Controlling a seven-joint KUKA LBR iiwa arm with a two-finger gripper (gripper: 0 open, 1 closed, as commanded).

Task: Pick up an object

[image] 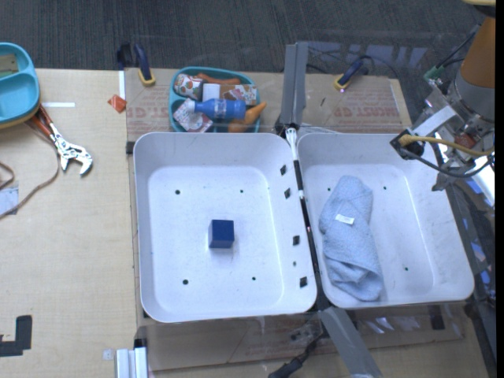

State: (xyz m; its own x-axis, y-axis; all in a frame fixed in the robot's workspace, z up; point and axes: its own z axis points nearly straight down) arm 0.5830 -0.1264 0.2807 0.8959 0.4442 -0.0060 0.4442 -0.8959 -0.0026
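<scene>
I see my grey arm with its orange band (479, 65) hanging over the far right corner of the right-hand shallow white bin (425, 282); its gripper is lost among cables, so I cannot tell its state. Inside that bin lies a crumpled pale blue cloth (350, 235). Left of it, the neighbouring white bin (157, 290) holds a small dark blue cube (222, 233).

no text on anything here is legible.

Arm (480, 61) and teal tray (16, 81) cut by frame edges; claw fingers indistinct amid cables.
</scene>
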